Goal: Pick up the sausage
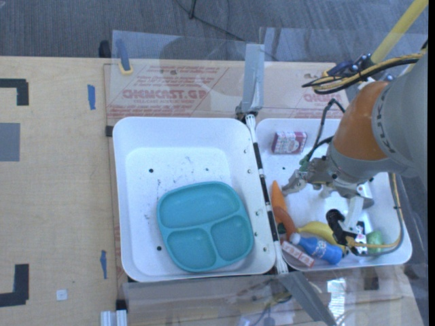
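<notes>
A pinkish-brown oblong piece that looks like the sausage lies at the front left corner of the right bin, partly under a blue bottle. My gripper hangs over the middle of that bin, some way behind the sausage and not touching it. A long orange tapered piece lies along the bin's left wall, just left of and below the gripper. Nothing shows in the gripper's grasp.
A yellow banana and a green piece lie near the right bin's front. A small red and white box sits at its back. The left bin holds a teal divided plate.
</notes>
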`<control>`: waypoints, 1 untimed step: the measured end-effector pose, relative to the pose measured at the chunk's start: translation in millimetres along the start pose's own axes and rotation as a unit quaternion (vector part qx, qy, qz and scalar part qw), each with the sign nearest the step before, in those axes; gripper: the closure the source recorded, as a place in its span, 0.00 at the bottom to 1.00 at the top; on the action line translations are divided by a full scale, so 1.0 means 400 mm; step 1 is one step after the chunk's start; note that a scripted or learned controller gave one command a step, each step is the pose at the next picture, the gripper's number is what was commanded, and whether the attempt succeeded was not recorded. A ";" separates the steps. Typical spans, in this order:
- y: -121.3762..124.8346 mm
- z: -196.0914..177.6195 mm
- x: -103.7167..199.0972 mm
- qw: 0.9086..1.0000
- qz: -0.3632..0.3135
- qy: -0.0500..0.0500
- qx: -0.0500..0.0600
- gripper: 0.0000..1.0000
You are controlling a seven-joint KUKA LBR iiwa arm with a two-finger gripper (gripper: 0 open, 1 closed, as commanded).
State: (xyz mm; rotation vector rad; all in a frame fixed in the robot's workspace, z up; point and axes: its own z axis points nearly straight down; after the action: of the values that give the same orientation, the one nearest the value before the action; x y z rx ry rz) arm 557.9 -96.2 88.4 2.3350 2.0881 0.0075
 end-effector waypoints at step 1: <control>-0.191 -0.002 -0.017 0.999 0.036 0.001 0.001 0.00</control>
State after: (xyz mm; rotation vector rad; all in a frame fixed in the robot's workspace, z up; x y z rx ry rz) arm 481.3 -94.4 88.4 2.4101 2.0051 0.0084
